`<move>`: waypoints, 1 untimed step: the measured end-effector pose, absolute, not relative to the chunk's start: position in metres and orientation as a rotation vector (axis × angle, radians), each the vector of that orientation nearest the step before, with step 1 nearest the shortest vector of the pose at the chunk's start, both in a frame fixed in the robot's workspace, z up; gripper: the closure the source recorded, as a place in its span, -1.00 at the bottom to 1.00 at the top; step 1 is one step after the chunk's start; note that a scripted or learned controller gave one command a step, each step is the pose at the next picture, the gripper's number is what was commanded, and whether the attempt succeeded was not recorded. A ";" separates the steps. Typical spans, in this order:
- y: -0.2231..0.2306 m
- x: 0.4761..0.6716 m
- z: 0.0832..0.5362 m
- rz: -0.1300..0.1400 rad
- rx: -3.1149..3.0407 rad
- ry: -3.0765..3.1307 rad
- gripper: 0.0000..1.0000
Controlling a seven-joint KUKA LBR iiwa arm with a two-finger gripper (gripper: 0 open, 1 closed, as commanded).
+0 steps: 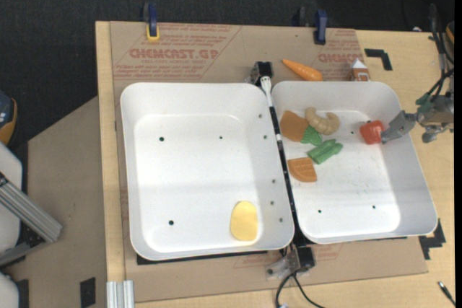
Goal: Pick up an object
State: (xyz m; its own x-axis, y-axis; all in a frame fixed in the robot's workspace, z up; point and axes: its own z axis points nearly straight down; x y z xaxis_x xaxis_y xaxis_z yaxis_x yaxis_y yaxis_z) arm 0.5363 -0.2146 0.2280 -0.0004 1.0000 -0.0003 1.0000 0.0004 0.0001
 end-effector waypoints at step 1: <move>-0.216 0.586 0.080 0.018 2.221 2.236 -1.00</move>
State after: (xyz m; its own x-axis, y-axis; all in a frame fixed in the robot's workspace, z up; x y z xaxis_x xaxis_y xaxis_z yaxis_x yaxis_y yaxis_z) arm 0.5859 -0.2161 0.0803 -0.0065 0.9999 0.0148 1.0000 0.0065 0.0010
